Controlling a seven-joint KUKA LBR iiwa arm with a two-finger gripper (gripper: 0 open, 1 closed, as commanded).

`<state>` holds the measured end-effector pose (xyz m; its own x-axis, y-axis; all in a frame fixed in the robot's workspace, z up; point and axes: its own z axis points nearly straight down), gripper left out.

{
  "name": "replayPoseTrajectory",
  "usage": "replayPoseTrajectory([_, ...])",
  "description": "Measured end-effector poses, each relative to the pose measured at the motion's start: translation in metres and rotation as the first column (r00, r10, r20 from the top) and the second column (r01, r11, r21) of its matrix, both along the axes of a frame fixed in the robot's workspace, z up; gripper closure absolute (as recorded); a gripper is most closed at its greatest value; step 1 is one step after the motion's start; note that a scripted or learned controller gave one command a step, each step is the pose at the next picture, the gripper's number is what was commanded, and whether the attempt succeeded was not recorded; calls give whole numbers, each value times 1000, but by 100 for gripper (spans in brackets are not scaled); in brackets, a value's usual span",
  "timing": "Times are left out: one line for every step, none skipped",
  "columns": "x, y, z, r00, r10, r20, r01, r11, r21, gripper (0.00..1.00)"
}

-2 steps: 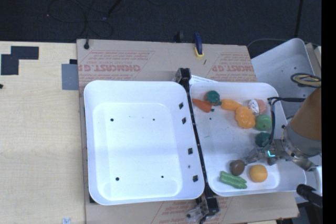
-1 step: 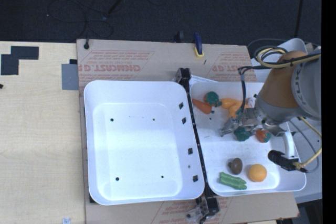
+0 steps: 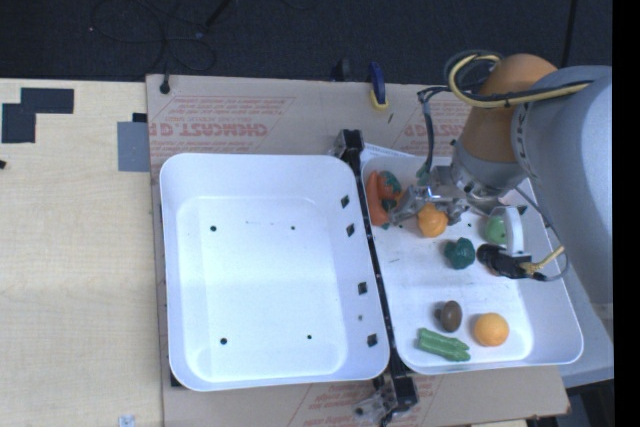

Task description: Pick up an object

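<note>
Low over the right bin [image 3: 560, 340], the pincer [image 3: 432, 205] sits just above a small orange ball [image 3: 432, 222] beside the carrot-like toy [image 3: 380, 198], apparently lined up for a grasp, though whether it grips anything cannot be told.

A robotics lab, seen from above: a pale wooden bench [image 3: 70, 245] carries a cardboard sheet [image 3: 250, 115] and two white bins [image 3: 180, 215], a grey robot arm [image 3: 570, 145] reaches in, and loose cables [image 3: 160, 5] lie on dark flooring.
</note>
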<state>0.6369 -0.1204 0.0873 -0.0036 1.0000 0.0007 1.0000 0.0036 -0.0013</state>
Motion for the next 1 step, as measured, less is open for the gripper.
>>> replayPoseTrajectory([-2, -2, 10, 1000, 1, -3, -1, 1000, -1, 100])
